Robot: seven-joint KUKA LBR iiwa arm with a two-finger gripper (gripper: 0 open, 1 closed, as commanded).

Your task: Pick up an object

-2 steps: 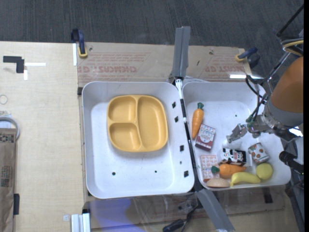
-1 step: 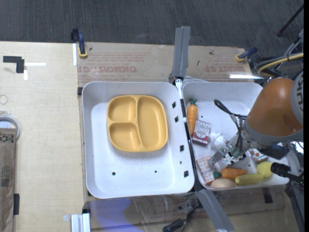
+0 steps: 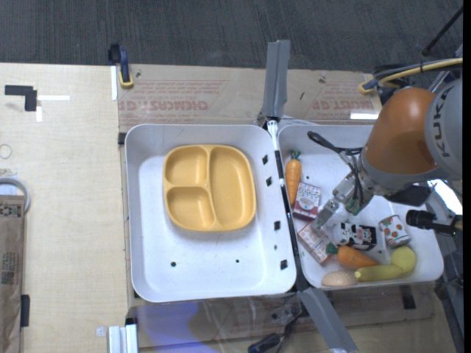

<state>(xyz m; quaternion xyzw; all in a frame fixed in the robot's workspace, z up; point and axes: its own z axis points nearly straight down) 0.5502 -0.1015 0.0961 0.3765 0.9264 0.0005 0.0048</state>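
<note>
Gripper (image 3: 329, 217) over right bin (image 3: 434, 267), by carton (image 3: 307, 199).

A pale wooden worktop (image 3: 59, 197) fills the 9 o'clock side. Dark grey carpet (image 3: 184, 13) runs along 12 o'clock. A printed cardboard sheet (image 3: 191, 98) lies on the worktop below the carpet.

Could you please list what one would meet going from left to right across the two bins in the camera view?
Yellow tray → upright carrot → small carton → gripper → cow-print box → yellow banana.
</note>
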